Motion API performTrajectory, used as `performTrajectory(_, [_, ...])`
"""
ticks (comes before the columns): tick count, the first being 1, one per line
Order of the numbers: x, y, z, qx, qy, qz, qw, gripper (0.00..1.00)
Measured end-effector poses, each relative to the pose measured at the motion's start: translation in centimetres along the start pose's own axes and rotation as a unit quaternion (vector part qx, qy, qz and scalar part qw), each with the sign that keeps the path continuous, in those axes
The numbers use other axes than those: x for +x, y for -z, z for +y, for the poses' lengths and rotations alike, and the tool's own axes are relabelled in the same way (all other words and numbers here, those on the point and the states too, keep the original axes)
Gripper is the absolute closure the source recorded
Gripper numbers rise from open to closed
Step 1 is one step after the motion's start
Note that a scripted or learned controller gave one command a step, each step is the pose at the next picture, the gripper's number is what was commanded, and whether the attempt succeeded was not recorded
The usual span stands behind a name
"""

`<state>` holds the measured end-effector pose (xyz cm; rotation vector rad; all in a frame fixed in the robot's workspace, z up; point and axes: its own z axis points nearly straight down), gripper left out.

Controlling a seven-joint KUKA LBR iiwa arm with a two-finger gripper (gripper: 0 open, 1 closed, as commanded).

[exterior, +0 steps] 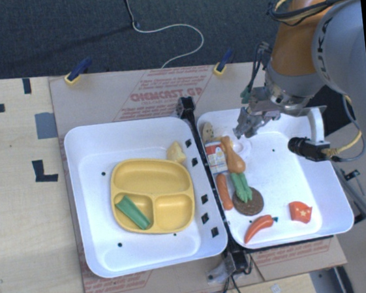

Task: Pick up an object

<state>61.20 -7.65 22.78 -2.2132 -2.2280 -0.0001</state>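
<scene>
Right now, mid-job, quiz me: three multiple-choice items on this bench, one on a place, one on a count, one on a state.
1. Where does the green bean-shaped toy lie?
A. In a compartment of the yellow divided plastic tray
B. On the right bin's floor
C. On the cardboard

2. How many white bins sit side by side?
A. One
B. Two
C. Three

3. What is the gripper doing?
A. Lifting the red pepper
B. Resting in the left bin
C. Hanging over the right white bin, far end, nothing seen between its fingers

Answers: 1 A, the bean sits in the tray's lower-left compartment. 2 B, two bins meet at a black-clipped seam. 3 C, it hovers near the drumstick-shaped toy.
</scene>
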Motion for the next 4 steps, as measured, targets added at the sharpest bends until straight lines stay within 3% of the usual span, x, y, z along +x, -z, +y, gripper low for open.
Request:
performTrajectory(1, [5.3, 0.4, 2.3, 0.000, 0.000, 0.000, 1.0000, 1.00])
performTrajectory(2, [5.5, -1.5, 1.5, 0.002, -0.003, -0.001, 1.0000, 1.00])
performTrajectory(3, [4.8, -0.8, 2.4, 0.000, -0.003, -0.001, 1.0000, 1.00])
performTrajectory(4, [6.5, -0.3, 1.7, 0.000, -0.003, -0.001, 1.0000, 1.00])
